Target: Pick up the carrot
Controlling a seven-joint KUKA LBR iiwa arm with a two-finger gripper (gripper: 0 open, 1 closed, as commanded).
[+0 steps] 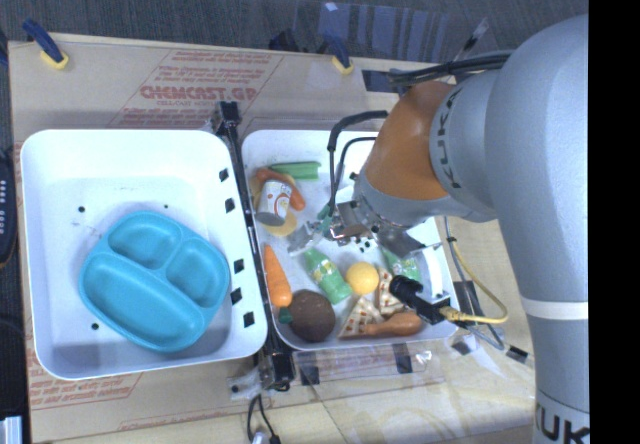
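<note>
Two white bins sit side by side on the tabletop (150, 92), which is covered with printed cardboard.

Left bin (50, 232): holds a blue divided plate (155, 279), lying in the lower half.

Right bin (258, 147): crowded with toy food. The carrot (277, 276) lies along the bin's left wall, orange, long axis running roughly up-down in the view, thick end lower. Just below it and touching or nearly so, a dark brown round item (312, 316). To the carrot's right, a small green bottle-like piece (325, 274) and a yellow ball-like fruit (363, 278). Above the carrot, a small can with an orange-and-white label (276, 200), and a green stick-shaped vegetable (293, 170) near the bin's top edge. At the lower right, a waffle-patterned wedge (365, 315) and an orange-brown elongated piece (390, 327).

Arm: grey body enters from the right, orange band (405, 152) over the right bin. The end effector (340, 225) hangs over the bin's middle, up and to the right of the carrot, apart from it, with the green bottle-like piece between. Fingers are masked by the wrist hardware; cannot tell how far apart they stand. Nothing visibly held. The carrot rests in the bin.
</note>
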